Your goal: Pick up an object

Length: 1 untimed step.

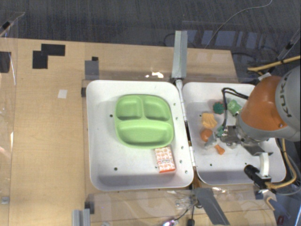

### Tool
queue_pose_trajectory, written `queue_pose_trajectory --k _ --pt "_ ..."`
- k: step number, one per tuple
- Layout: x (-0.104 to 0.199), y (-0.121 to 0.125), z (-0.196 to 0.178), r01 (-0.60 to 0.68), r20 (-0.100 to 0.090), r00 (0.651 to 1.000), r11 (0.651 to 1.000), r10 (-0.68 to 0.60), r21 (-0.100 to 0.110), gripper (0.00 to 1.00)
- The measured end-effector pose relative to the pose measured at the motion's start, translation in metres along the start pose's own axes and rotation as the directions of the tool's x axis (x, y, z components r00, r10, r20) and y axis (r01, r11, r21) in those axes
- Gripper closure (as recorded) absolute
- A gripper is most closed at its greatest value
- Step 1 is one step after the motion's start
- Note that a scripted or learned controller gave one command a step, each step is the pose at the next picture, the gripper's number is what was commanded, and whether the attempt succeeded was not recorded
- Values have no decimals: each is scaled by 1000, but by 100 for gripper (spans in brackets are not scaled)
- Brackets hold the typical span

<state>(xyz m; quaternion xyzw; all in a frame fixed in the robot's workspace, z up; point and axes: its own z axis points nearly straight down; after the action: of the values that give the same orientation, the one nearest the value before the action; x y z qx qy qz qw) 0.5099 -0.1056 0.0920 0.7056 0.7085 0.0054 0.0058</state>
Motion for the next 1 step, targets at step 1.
queue_pose_trajectory --k 1 --pt "3 3 -12 3 -5 1000 1000 -3 -6 100"
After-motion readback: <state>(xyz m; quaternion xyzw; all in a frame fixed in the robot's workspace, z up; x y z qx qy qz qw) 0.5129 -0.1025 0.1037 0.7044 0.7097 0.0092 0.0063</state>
